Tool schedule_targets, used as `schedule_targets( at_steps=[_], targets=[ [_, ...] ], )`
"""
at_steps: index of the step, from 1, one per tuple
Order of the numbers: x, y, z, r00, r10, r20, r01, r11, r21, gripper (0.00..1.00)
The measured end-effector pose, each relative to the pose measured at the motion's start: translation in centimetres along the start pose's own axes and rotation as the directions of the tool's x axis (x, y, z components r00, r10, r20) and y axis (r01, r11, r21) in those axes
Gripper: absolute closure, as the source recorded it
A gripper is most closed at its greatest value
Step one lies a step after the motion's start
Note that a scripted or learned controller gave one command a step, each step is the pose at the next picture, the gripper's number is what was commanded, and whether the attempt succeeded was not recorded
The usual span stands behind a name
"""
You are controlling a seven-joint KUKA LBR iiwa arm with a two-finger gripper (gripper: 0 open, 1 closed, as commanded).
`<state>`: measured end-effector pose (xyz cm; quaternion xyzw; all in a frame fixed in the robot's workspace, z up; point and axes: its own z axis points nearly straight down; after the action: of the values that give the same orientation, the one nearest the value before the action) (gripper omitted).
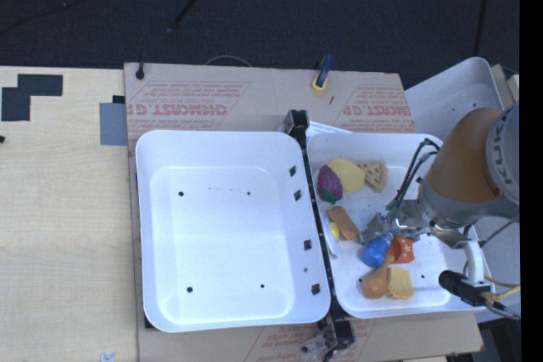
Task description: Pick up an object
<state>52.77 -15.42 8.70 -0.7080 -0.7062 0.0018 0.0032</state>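
We see end effector (379,226) low inside right bin (424,301), tip just above blue object (374,252); we cannot tell its opening. Red item (401,249) just right of blue one. Tan piece (343,223) left of end effector. Purple toy (329,182) and yellow toy (347,175) up-left of it. Orange piece (374,282) and yellow block (400,284) below. Left bin (153,182) well left.

**Materials and finish**

Both bins, left bin (225,229) and right bin (424,301): smooth white plastic, slight gloss. Cardboard sheet (212,97) beneath: matt brown, printed red. Bench (59,250), left of frame: pale wood, matt. Arm (467,157): smooth orange band, soft sheen.
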Motion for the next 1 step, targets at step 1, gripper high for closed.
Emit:
schedule_targets(
  at_steps=[1],
  targets=[
    [-0.08, 0.25, -1.04, 1.0, 0.005, 0.001, -0.005, 1.0, -0.004, 1.0]
  ],
)
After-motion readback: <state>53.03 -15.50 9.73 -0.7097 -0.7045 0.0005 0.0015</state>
